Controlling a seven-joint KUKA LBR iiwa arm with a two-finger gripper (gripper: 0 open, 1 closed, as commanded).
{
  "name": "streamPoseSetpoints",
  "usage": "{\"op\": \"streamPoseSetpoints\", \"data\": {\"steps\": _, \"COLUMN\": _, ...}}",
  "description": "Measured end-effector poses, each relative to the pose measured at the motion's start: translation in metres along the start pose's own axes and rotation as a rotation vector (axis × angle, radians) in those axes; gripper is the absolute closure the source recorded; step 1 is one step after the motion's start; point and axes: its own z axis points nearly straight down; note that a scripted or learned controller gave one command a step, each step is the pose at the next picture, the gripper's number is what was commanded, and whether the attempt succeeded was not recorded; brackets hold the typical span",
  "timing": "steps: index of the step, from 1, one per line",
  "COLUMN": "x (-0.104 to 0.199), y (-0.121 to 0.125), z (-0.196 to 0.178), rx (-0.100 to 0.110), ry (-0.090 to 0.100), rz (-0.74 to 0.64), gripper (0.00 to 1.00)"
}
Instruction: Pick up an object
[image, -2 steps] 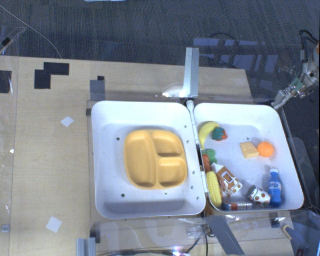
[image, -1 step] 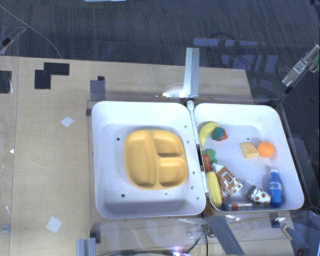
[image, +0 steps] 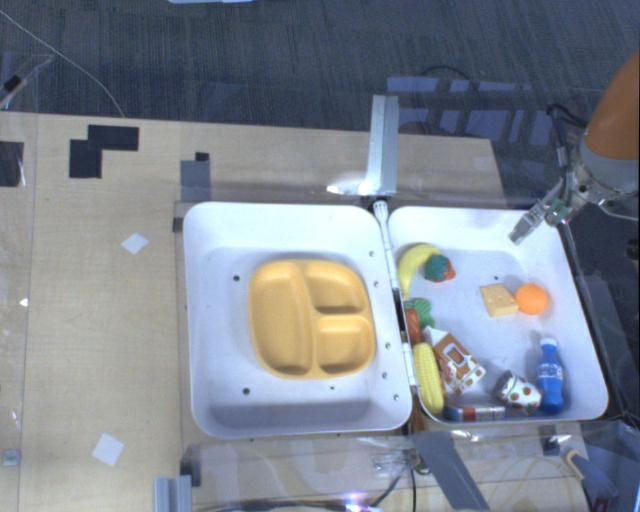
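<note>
My gripper (image: 527, 227) hangs over the far right corner of the right bin (image: 480, 232), above bare floor and holding nothing that I can see. Below it lie a tan cheese block (image: 497, 300) and an orange ball (image: 533, 298). A yellow banana (image: 413, 262) with a red and green fruit (image: 437, 268) beside it sits near the bin's left wall. A blue bottle (image: 549, 374) stands at the front right. Corn (image: 427, 375), a small carton (image: 456, 362) and a red marker (image: 480, 411) crowd the front left.
The left bin (image: 215, 300) holds a yellow divided tray (image: 310, 318). A metal post (image: 383, 140) rises behind the seam between the bins. The grey arm with its orange band (image: 612, 130) comes in from the upper right.
</note>
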Motion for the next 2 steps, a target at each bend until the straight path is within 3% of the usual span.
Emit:
{"op": "streamPoseSetpoints", "data": {"steps": 1, "x": 0.0142, "y": -0.0219, "z": 0.0406, "rx": -0.008, "ry": -0.007, "rz": 0.488, "gripper": 1.00}}
{"op": "streamPoseSetpoints", "data": {"steps": 2, "x": 0.0139, "y": -0.0214, "z": 0.0396, "rx": -0.010, "ry": -0.008, "rz": 0.487, "gripper": 0.00}}
